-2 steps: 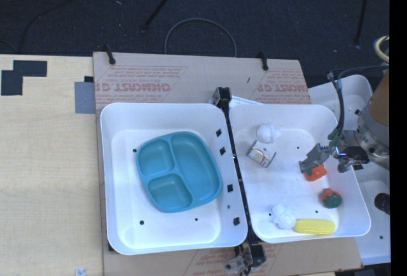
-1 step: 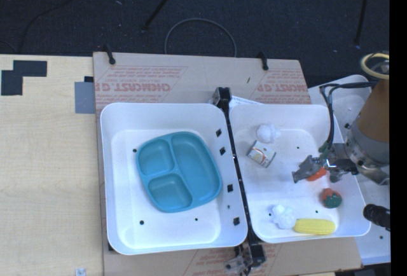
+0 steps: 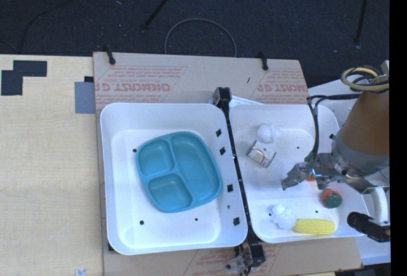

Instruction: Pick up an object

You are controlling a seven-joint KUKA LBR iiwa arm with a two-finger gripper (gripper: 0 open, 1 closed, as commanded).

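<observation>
The right bin holds a small white can with a label, a white round object, a white lump, a yellow corn cob and a red and green piece. My gripper hangs over the right part of this bin, its grey fingers pointing left, a little right of the can and above the corn cob. Nothing shows between the fingers.
The left bin bears a blue divided plate. A black divider runs between the bins. The orange band of the arm looms at the right edge. Cardboard lies behind the bins.
</observation>
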